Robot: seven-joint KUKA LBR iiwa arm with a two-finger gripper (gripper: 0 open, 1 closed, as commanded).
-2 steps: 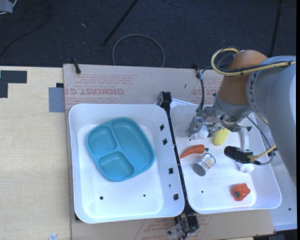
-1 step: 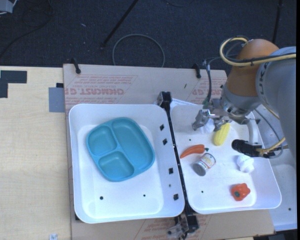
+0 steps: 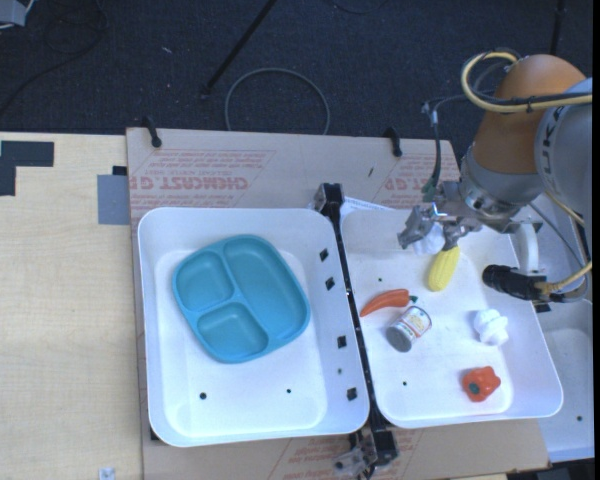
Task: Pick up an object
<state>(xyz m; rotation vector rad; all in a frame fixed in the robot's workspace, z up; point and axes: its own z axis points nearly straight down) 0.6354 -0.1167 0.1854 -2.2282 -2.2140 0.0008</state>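
The corn lies in the upper part of the right bin, just below the gripper; whether the gripper is open or has hold of anything, I cannot tell. Lower in that bin sit a chilli, a can, a white piece and a red pepper. The left bin holds a blue tray.

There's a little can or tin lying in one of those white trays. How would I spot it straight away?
Look in the right-hand white tray, near its middle. The small can lies tipped on its side just below the orange carrot, left of the white lump. It is the only cylinder there, with a pale label and a dark round end facing you.
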